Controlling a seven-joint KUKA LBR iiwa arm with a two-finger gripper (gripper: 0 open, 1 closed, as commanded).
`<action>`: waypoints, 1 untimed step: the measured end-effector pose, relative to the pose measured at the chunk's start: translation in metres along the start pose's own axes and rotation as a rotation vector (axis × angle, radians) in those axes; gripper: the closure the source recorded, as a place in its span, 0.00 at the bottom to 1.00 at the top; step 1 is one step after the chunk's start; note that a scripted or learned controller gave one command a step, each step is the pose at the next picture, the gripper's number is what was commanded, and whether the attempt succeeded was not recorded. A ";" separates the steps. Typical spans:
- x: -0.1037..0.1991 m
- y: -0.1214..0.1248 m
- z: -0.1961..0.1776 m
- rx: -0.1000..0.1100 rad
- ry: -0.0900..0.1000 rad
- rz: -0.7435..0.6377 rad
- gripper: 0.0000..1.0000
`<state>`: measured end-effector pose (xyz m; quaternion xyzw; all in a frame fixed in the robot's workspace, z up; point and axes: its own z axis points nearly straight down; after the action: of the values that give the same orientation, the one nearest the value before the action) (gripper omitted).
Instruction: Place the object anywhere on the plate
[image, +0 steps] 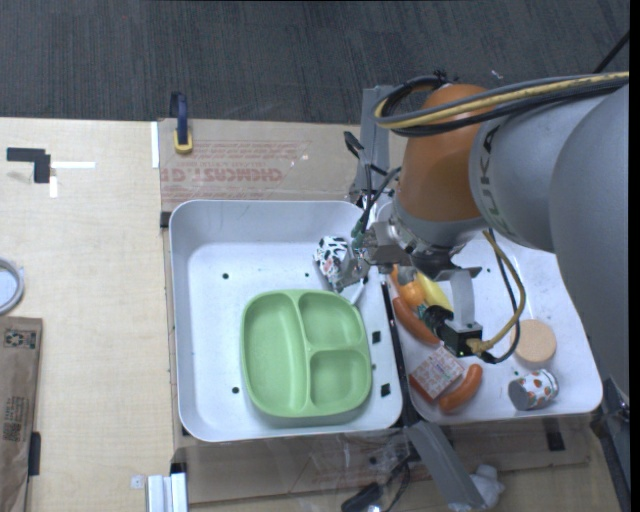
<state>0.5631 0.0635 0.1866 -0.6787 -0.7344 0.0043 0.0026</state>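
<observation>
A green plate (305, 352) with three compartments lies in the left white bin (205, 300), towards its front right. My gripper (347, 268) hangs just beyond the plate's far right corner, near the wall between the two bins. It is shut on a small white object with black spots (331, 255), which sits at the fingertips, above the bin floor and just past the plate's rim. The grey arm with its orange band (450, 160) covers much of the right bin's back.
The right bin (570, 300) holds an orange and yellow toy (420, 292), red sausage-shaped pieces (462, 388), a small patterned box (437, 373), a round wooden disc (535, 342) and a small spotted item (531, 389). Cardboard (250, 170) lies behind the left bin.
</observation>
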 end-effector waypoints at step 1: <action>0.021 -0.047 0.045 -0.037 -0.013 -0.181 0.00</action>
<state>0.5143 0.0808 0.1416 -0.6095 -0.7927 -0.0053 -0.0143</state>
